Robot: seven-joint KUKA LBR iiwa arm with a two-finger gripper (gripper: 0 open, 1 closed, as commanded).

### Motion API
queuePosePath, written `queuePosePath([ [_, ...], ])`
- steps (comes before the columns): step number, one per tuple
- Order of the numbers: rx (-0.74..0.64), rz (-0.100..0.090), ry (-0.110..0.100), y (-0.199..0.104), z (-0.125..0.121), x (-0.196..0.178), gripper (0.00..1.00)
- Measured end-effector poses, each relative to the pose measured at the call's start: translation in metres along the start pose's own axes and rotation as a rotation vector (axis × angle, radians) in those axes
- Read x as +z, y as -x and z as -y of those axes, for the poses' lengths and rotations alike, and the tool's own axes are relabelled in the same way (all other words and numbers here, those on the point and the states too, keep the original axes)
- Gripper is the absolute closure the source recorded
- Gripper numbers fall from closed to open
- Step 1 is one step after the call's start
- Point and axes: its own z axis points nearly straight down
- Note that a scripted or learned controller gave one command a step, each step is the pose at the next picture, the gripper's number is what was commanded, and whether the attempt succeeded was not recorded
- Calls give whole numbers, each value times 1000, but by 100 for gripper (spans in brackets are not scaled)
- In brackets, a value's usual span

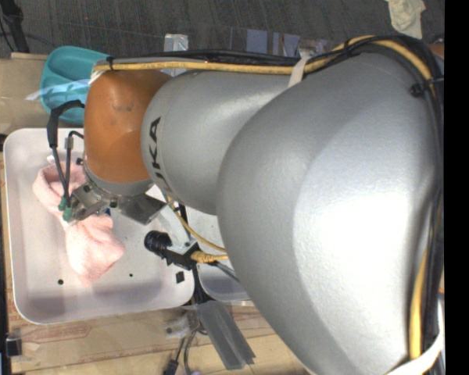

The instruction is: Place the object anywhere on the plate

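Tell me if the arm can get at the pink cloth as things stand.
Probably yes: the arm's wrist end hangs directly over the pink cloth in the left bin, with nothing visible between them.

You see the wooden bench [102, 342] carrying a white bin [31, 287], with a teal object [66, 73] beside it.

Soft pink cloth [90, 241] lies in a smooth white plastic bin [31, 287] beneath a matt grey arm [320, 186].

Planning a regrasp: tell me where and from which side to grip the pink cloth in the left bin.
Grip the pink cloth at its bunched lower lobe, coming straight down from above. It lies limp and crumpled on the bin floor, so raised folds give the fingers something to pinch. The arm covers its upper part.
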Motion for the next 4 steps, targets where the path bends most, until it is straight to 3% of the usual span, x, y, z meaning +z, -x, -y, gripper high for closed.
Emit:
queuePosePath([
  [1, 25, 1, 3, 123, 13, -96, 100],
  [2, 97, -1, -4, 54, -18, -61, 100],
  [3, -30, -1, 0, 21, -32, -61, 100],
  [4, -47, -1, -1, 75, -61, -56, 100],
])
